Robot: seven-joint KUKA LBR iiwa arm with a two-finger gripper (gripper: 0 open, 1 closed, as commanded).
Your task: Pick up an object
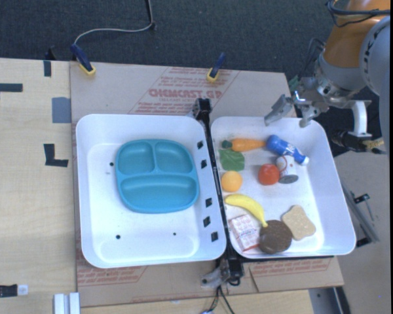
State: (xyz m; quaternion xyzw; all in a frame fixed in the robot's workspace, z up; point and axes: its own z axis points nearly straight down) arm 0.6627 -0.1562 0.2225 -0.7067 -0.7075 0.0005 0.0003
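Note:
My gripper (291,112) hangs open above the far rim of the right bin (327,175), with nothing between its two grey fingers (276,111). Below it in that bin lie a carrot (247,145), a blue bottle (285,148), a green leafy piece (232,159), a red tomato (269,174) and an orange (231,181). Nearer the front are a banana (247,207), a slice of toast (298,222), a brown round cookie (275,237) and a red-and-white packet (243,231).
The left bin (95,195) holds a blue divided plate (157,175). A black divider (207,169) runs between the bins. Yellow clamps (83,59) (216,67) grip the cardboard's far edge. A small grey disc (288,178) lies beside the tomato.

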